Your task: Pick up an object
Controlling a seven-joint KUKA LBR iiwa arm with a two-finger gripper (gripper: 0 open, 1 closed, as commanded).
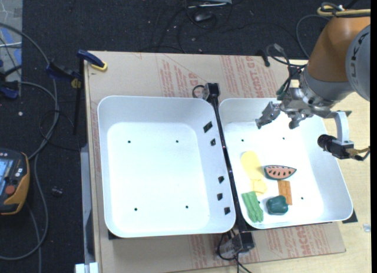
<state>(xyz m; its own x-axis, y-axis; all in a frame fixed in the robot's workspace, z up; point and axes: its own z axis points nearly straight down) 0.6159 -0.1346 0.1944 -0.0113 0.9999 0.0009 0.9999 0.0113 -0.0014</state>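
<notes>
The jaws (pixel 281 117) are hanging spread apart and grasping nothing, one finger reaching left at the upper middle of the right bin (pixel 330 171) and the other pointing down beside it, both well above the bin floor near its far wall. Nothing is lying under them; that stretch of white floor is bare.

The candidates are all sitting toward the near end of the same bin, well apart from the jaws: a yellow piece (pixel 251 164) by the divider, a watermelon slice (pixel 279 172) just to its right, an orange stick (pixel 285 191) below the slice, a teal lump (pixel 277 206) touching or nearly touching the stick's lower end, and a green strip (pixel 252 206) lying along the near left corner.

To do this step well, the arm is probably needing to travel toward the near end before descending, and to choose a piece with free space on two sides. The watermelon slice looks like the best bet (it is lying clear of its neighbours, with a narrow width to close across). The teal lump and the orange stick are crowding each other, so a finger could land on the wrong one. The green strip is hugging the wall, leaving little room.

The left bin (pixel 112 165) and the desk (pixel 147 68) beyond are playing no part here.
</notes>
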